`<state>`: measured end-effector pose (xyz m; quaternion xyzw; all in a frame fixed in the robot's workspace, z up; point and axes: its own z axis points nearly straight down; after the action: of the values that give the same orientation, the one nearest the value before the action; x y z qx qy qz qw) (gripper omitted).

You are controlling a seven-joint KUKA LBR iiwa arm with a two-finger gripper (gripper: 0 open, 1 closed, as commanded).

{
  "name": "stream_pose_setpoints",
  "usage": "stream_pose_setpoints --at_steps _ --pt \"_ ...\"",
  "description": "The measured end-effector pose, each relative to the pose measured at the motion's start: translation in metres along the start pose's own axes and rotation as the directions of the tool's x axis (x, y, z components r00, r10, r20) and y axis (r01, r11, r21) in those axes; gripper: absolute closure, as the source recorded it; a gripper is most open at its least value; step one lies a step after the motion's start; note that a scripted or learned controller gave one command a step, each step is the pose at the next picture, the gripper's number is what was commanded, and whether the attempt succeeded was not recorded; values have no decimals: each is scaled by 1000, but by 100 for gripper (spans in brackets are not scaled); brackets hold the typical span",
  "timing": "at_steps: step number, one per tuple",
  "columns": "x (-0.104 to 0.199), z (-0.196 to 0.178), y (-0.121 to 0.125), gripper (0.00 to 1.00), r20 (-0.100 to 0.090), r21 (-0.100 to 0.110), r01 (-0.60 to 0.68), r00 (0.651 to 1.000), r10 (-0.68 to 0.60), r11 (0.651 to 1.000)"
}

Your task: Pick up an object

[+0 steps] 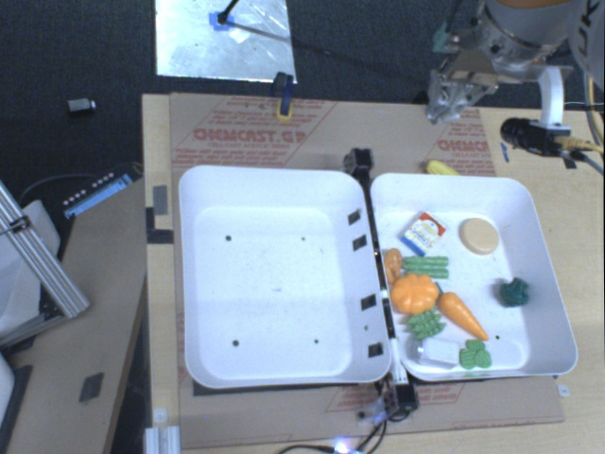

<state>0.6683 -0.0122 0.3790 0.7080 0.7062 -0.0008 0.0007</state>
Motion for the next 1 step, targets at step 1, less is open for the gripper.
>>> stream_pose_setpoints --at_steps 1 --pt "99 -83 0 100 -6 -12 17 1000 -17 1000"
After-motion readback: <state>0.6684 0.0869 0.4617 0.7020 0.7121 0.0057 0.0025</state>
